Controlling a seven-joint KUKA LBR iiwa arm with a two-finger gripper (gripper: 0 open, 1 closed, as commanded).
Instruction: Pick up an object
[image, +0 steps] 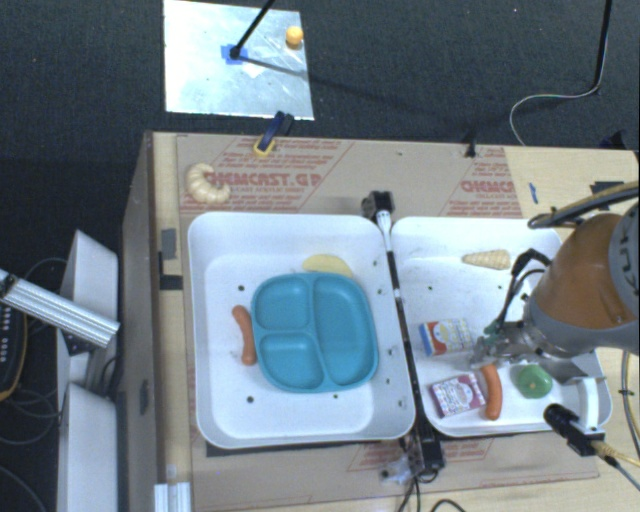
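End effector (488, 350) low in the right bin (590, 262), its tip dark and blurred among the clutter; how far it is open, and whether it has hold of anything, cannot be told. Nearest it lie a sausage (491, 391), a small carton (446, 336), a red packet (456, 394) and a green ball (532, 379), all packed close in the bin's near half, with a cone (487, 260) well apart toward the far wall. Crowding is the likely hazard: closing here could catch two items at once, nudge the sausage against the packet, or send the ball rolling clear. The left bin (228, 238) holds a blue tray (314, 332), a second sausage (244, 334) beside it and a pale yellow piece (328, 265) at its far edge. Both bins sit on a printed cardboard sheet over the desk (330, 175), where a curled pastry (206, 182) lies; dark carpet and a shiny plate (238, 58) lie beyond.
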